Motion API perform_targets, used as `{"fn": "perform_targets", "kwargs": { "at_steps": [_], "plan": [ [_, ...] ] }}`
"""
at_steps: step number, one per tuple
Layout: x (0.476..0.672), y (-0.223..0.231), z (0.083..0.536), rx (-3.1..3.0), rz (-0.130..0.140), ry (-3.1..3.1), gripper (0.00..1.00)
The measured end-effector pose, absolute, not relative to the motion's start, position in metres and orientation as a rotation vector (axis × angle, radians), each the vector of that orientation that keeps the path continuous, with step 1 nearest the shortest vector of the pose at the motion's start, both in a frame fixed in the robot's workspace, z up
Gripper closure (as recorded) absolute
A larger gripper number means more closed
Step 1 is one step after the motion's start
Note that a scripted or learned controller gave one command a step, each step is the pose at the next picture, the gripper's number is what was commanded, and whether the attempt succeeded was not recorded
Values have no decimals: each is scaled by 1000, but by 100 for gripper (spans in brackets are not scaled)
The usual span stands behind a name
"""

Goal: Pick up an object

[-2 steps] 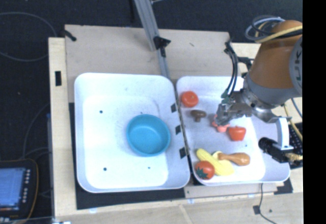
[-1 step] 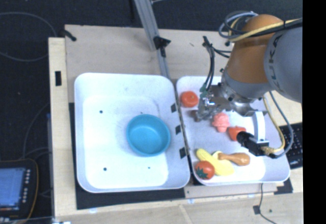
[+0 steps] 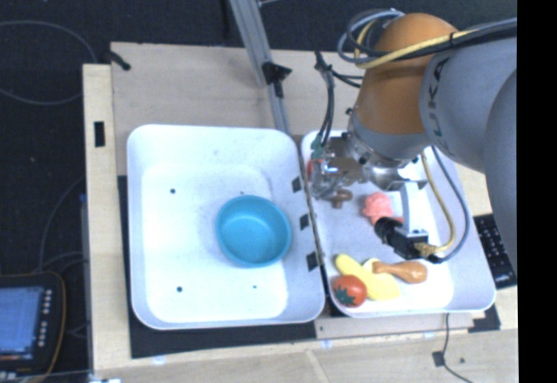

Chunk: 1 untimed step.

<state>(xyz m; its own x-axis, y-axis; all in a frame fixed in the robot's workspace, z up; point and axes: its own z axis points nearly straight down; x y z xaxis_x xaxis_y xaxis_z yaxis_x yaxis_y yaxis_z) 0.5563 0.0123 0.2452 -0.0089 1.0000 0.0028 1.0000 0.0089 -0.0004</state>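
The grey arm (image 3: 461,103) looms largest. Right bin (image 3: 470,290): one tomato (image 3: 350,291), one yellow piece (image 3: 370,278), one drumstick (image 3: 402,269) with its long axis pointing from 3 to 9 o'clock, one pink item (image 3: 378,205). Left bin (image 3: 152,198): one blue bowl (image 3: 252,230). Both sit on a pale wooden bench (image 3: 187,85). The gripper (image 3: 335,185) is low at the right bin's 10 o'clock; its state cannot be told.

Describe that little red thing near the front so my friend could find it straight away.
Start at the right-hand white bin, the one the grey arm hangs over. In its near left corner sits a small red tomato, touching a yellow piece. It is the only round red item there, with a dark green stem spot.
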Motion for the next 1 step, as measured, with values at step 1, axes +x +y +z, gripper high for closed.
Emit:
{"fn": "perform_targets", "kwargs": {
  "at_steps": [1],
  "plan": [
    [577,64,237,-2210,0,-2229,100]
  ]
}}
